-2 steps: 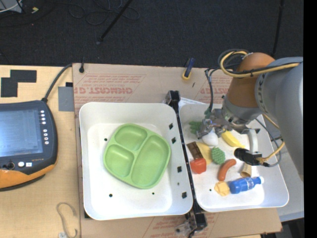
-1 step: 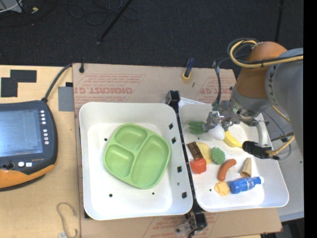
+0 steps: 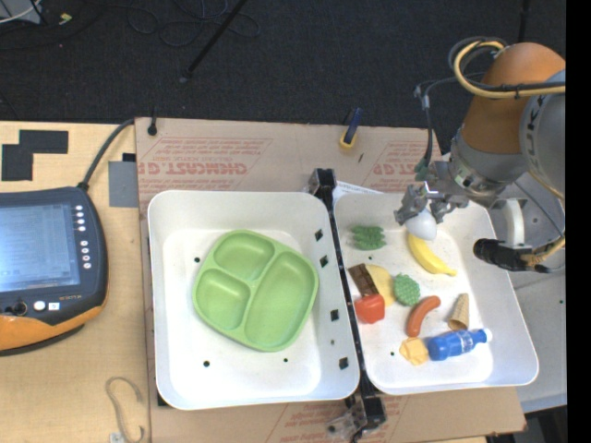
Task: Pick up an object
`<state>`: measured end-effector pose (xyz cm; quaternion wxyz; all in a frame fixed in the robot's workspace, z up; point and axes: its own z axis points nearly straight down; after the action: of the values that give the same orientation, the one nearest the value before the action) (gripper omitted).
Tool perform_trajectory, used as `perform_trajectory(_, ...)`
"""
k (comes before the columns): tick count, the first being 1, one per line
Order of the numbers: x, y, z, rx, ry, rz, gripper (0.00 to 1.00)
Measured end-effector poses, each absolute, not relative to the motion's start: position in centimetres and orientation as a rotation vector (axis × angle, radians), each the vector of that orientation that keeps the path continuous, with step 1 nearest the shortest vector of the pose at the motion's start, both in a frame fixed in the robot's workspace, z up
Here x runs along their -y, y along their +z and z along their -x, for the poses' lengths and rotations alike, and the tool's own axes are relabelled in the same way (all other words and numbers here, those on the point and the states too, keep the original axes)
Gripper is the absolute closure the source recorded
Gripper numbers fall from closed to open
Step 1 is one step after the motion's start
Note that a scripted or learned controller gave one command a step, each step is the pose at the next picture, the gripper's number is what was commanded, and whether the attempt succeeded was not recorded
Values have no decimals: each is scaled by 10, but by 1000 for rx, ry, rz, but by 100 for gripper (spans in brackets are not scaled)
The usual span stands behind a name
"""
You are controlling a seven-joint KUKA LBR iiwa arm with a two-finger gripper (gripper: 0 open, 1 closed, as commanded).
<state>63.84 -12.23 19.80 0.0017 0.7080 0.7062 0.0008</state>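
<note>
Jaws (image 3: 423, 212) over right bin (image 3: 517, 340) — white obj (image 3: 421, 225) pinched betw. fingers, above banana (image 3: 430, 256).

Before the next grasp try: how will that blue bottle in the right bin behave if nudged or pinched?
The blue bottle lies on its side, so its round body would probably roll when nudged. It looks like a small plastic toy, likely light and stiff. Its smooth surface may slip from a pinch, and the yellow piece at its end could get shoved along.

red mirrored print on the cardboard sheet (image 3: 231, 160) (reads roughly "CHEMCAST GP"), fainter repeats elsewhere unreadable
</note>
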Motion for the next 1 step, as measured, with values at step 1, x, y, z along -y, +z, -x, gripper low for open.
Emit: perform_trajectory(1, 125, 230, -638, -2219, 1, -2222, 100)
